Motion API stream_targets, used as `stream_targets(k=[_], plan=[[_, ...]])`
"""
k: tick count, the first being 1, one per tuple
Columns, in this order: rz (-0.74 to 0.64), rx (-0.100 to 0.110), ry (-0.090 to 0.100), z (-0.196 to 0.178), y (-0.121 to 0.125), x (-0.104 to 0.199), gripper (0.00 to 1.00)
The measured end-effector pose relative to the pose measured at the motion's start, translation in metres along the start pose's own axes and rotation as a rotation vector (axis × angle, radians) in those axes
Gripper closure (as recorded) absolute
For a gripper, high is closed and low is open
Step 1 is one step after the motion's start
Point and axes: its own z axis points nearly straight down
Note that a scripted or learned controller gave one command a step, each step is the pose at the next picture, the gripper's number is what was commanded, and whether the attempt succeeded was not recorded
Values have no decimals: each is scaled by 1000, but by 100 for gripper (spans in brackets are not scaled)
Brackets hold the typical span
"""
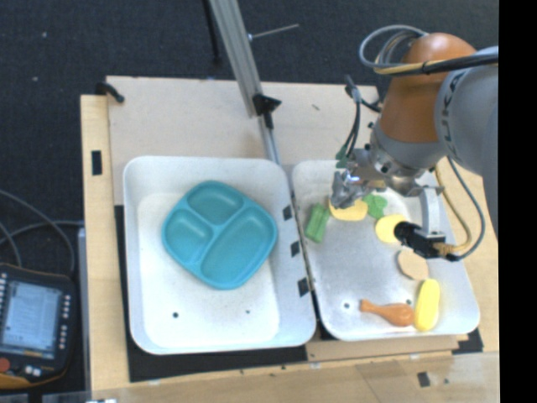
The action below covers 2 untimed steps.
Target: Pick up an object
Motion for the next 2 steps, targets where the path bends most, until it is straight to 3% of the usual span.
stream_targets(k=[2], plan=[[0,0,0,-10,20,90,100]])
